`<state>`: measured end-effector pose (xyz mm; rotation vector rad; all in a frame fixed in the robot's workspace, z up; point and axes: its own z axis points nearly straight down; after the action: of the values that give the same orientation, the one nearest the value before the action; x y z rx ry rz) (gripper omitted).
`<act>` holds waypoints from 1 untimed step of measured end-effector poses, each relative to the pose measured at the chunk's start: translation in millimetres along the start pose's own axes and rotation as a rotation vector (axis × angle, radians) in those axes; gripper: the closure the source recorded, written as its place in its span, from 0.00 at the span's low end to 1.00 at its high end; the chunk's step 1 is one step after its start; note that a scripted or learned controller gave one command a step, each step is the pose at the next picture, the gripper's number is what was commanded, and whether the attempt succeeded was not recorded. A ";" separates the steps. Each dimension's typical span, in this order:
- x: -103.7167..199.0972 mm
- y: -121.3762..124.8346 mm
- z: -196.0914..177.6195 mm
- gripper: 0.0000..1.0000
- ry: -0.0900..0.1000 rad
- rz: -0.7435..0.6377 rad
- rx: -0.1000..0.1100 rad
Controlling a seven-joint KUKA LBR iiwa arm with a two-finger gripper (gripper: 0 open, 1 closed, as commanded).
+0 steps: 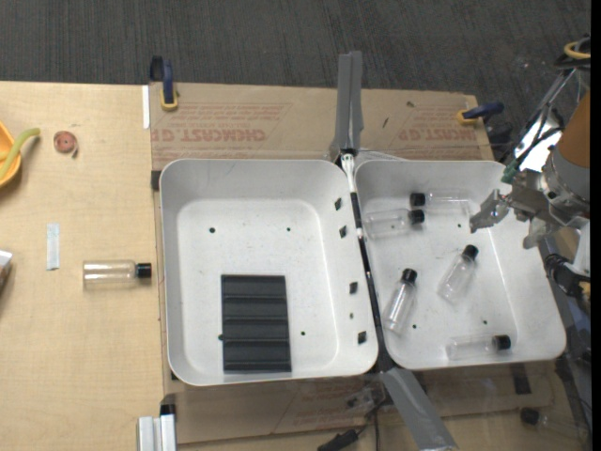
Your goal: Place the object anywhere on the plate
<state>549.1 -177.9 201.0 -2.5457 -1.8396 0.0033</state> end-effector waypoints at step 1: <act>-3.9 63.5 -39.3 0.00 -0.001 -0.098 -0.001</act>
<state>608.2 -201.5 240.2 -2.4539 -1.9623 0.0035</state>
